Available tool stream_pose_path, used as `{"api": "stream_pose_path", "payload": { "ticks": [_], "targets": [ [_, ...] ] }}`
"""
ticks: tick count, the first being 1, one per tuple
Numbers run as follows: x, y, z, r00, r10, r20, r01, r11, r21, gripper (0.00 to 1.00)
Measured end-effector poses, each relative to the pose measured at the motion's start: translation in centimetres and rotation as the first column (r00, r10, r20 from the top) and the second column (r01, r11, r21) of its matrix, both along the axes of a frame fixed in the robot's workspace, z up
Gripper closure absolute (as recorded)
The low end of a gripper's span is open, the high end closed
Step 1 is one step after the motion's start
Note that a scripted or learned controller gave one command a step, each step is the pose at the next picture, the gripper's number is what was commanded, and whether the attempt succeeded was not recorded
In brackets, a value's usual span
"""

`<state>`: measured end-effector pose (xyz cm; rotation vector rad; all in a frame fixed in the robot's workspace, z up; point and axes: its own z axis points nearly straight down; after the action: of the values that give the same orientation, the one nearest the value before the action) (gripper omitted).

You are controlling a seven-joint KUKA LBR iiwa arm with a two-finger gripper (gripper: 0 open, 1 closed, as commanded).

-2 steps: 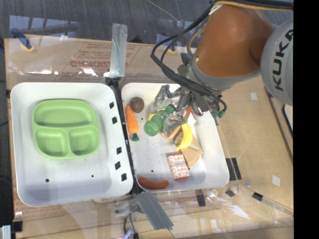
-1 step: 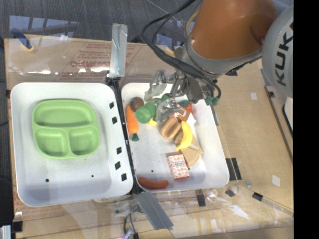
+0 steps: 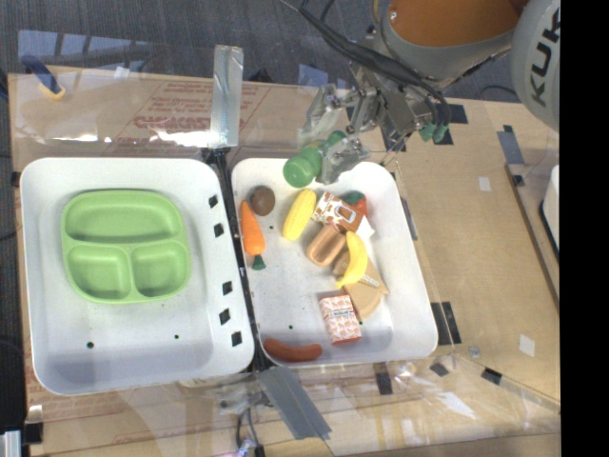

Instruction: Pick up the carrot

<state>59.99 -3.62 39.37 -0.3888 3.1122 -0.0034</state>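
The carrot (image 3: 251,230) is orange with a small green tip toward the front. It lies lengthwise by the left wall of the right bin (image 3: 419,298). My gripper (image 3: 335,152) hangs over the bin's far rim, above and to the right of the carrot and well apart from it. A green toy (image 3: 303,168) sits at the rim right beside the gripper's tip. I cannot tell whether the gripper is touching it. Nothing hides the carrot.
Crowded next to the carrot are a brown ball (image 3: 262,199), yellow corn (image 3: 300,213), a bun (image 3: 326,246), a banana (image 3: 354,260), a pink box (image 3: 340,318) and a red sausage (image 3: 293,351). The left bin (image 3: 43,336) holds a green divided plate (image 3: 76,250).
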Motion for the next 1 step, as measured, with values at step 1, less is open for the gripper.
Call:
{"api": "stream_pose_path", "payload": {
  "ticks": [1],
  "targets": [
    [-6.31,1.64,-7.17,0.967,0.256,-0.005,-0.256,0.967,0.001,1.0]
  ]
}}
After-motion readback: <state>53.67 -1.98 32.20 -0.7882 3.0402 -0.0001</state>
